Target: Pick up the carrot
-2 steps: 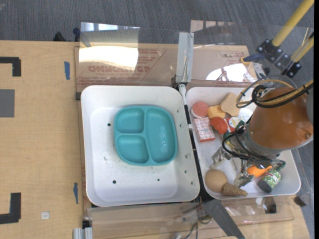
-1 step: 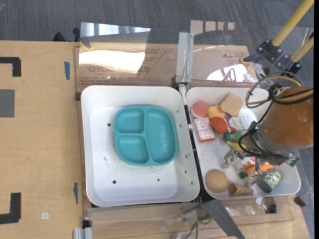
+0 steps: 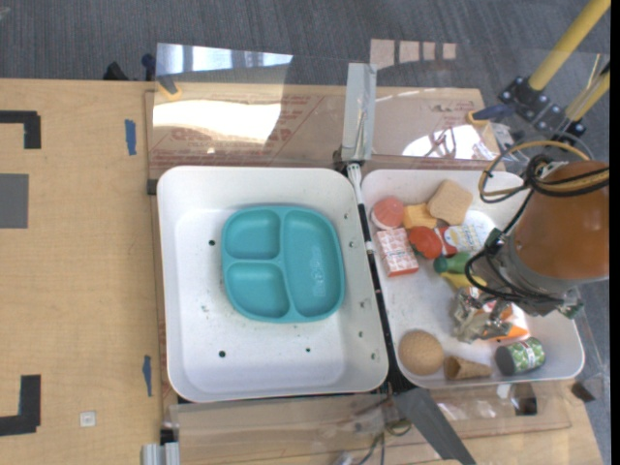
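hand (image 3: 477, 320) low in right bin (image 3: 572, 356), over the carrot (image 3: 506, 332).

The two bins (image 3: 184, 289) are white. A teal plate (image 3: 284, 263) with three sections sits in the left one. The arm (image 3: 567, 231) has an orange band. An orange carrot (image 3: 509, 332) lies under it. Nearby are a brown ball (image 3: 421, 352), a green can (image 3: 521, 356) and a tan square (image 3: 450, 201).
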Robot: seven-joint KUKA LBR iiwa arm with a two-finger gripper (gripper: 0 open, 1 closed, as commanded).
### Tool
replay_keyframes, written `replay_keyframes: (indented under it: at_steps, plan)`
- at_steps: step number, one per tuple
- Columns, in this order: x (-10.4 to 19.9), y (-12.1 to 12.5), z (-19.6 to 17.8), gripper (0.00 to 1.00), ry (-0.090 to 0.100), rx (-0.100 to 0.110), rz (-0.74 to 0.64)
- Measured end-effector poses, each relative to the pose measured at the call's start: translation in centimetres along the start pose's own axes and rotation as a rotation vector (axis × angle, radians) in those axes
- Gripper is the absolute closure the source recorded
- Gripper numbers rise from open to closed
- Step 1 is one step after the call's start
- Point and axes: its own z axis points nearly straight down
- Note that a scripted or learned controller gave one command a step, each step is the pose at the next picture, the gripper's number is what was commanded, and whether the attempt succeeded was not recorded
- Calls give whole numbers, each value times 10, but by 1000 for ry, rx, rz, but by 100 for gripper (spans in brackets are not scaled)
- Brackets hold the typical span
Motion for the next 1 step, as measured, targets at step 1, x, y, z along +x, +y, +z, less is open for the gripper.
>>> replay_keyframes:
  at_steps: [1]
  plan:
    - [37, -37, -114, 100, 12, -4, -202]
